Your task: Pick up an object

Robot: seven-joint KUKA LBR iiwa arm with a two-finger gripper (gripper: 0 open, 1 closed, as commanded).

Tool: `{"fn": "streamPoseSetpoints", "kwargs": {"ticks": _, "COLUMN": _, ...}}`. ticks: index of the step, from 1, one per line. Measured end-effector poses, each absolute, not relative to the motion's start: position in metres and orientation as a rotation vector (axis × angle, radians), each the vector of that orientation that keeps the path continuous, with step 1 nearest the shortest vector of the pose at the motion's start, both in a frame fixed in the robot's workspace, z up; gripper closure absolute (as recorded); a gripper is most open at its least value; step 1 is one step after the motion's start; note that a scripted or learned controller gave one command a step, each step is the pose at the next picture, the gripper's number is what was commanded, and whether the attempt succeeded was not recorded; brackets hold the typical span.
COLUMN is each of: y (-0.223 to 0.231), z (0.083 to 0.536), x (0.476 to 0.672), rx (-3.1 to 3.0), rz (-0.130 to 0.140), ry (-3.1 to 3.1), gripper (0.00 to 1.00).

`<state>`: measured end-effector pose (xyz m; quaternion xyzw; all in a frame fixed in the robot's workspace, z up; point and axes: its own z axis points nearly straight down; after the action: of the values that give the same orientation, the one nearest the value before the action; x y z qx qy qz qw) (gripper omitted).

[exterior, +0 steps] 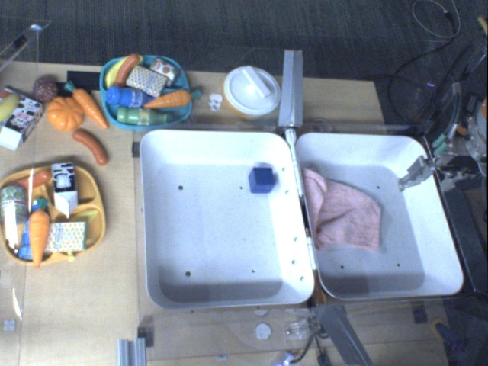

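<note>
A small blue cube [262, 178] sits in the left bin [175, 280], near its upper right corner. A crumpled pink cloth [343, 212] lies in the right bin [427, 280], against the left wall. My gripper [414, 175] hangs over the right bin's right rim, about level with the top of the cloth and well to its right. It is small and partly merged with the dark arm parts behind it. Nothing shows in its grasp.
Left of the bins stand a blue bowl of toy food [145, 90], a yellow tray of toy food [49, 216], and loose toy vegetables [76, 117]. A white lidded container [252, 90] and a grey post [290, 90] stand behind the bins. Cables [435, 75] lie at the right.
</note>
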<state>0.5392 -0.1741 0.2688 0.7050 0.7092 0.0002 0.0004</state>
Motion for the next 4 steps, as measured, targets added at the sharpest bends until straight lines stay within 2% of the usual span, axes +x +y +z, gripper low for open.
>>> {"fn": "streamPoseSetpoints", "kwargs": {"ticks": 1, "y": -0.155, "z": 0.155, "x": 0.552, "rx": 2.043, "rz": 0.001, "ry": 2.386, "gripper": 0.0}}
{"fn": "streamPoseSetpoints", "kwargs": {"ticks": 2, "y": -0.176, "z": 0.09, "x": 0.548, "rx": 1.875, "rz": 0.01, "ry": 2.506, "gripper": 0.0}}
{"fn": "streamPoseSetpoints", "kwargs": {"ticks": 3, "y": -0.155, "z": 0.09, "x": 0.553, "rx": 1.751, "rz": 0.007, "ry": 2.593, "gripper": 0.0}}
{"fn": "streamPoseSetpoints", "kwargs": {"ticks": 4, "y": -0.177, "z": 0.089, "x": 0.601, "rx": 1.899, "rz": 0.008, "ry": 2.49, "gripper": 0.0}}
